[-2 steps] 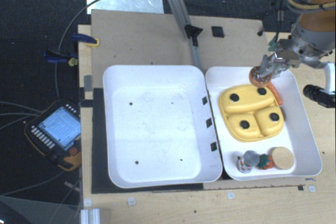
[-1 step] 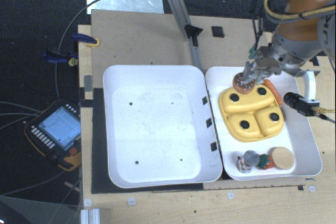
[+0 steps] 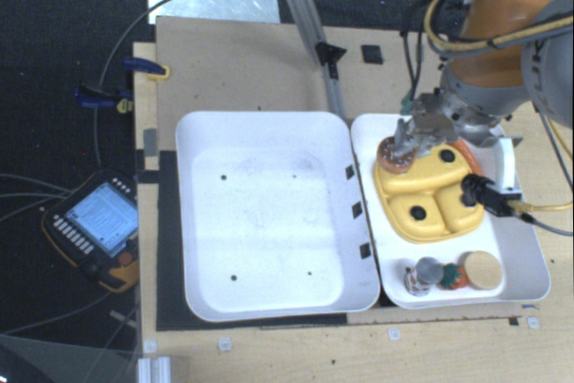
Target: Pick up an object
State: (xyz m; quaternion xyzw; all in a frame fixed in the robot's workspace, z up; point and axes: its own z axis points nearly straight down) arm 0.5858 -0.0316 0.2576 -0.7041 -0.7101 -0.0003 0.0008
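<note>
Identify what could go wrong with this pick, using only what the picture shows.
1. The tool sits over a brown round object that rests against the large yellow object; it may strike the yellow one or slip off the brown one.
2. Both lie near the left wall of the right bin, so the tool might bump that wall.
</note>
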